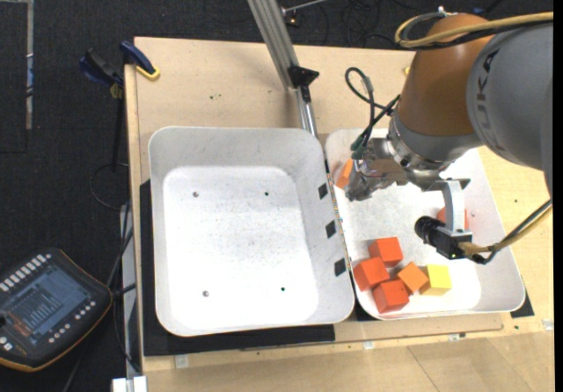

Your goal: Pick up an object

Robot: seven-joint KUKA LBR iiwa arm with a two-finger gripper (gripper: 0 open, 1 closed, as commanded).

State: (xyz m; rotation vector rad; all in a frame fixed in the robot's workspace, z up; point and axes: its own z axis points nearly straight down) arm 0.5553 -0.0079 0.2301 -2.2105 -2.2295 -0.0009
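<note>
Two white bins are seen on a pale tan bench (220, 83); the left bin (233, 228) is speckled with fine dark flecks and a few dark dots, and the right bin (493, 280) is plain white. Orange-red blocks (380, 272) are seen in the right bin, beside one lighter orange block (412, 277) and one yellow block (438, 278). The arm (519, 91) is coloured grey, with an orange band (444, 74). Black cables (365, 96) are seen at the wrist. A blue and yellow clamp (132, 61) is seen at the bench's corner, against black flooring.
</note>
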